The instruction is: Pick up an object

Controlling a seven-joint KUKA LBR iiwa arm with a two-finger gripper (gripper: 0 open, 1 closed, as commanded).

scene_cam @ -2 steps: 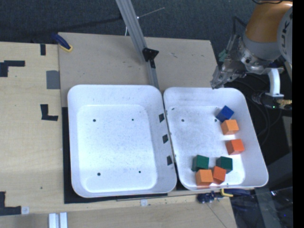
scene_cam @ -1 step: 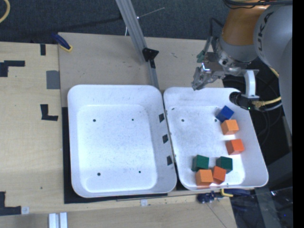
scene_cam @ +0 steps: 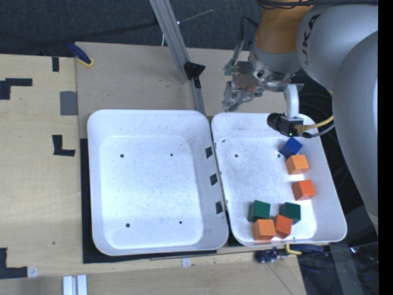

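Arm: you've got it coming in from 1–2 o'clock, grey body, orange band at the top of frame.
Gripper: sits over the bench just past the right bin's 11 o'clock corner, above the rim. Nothing visible between the fingers. Too dark and cluttered there to tell you how far apart they are.
Right bin: holds all seven blocks, all well away from the gripper.
Blue block: 2 o'clock side of that bin, nearest one to the gripper.
Orange block: just beside the blue one, at its 5 o'clock; touching or not, can't tell.
Second orange block: 3 o'clock wall, a gap below the first.
Green block: 6 o'clock area of the bin.
Second green block: at 3 o'clock of the first green.
Orange pair and: packed against the greens from below, side by side, tight cluster near the rim.
Left bin: rims meet the right bin's.
Obstacles: slanted metal post with a black clamp stands at the gripper's 9 o'clock, close by. Black cylinder with yellow cable hangs over the right bin's 1 o'clock edge, just above the blue block.
Bench: black tape marks on the 9 o'clock side.
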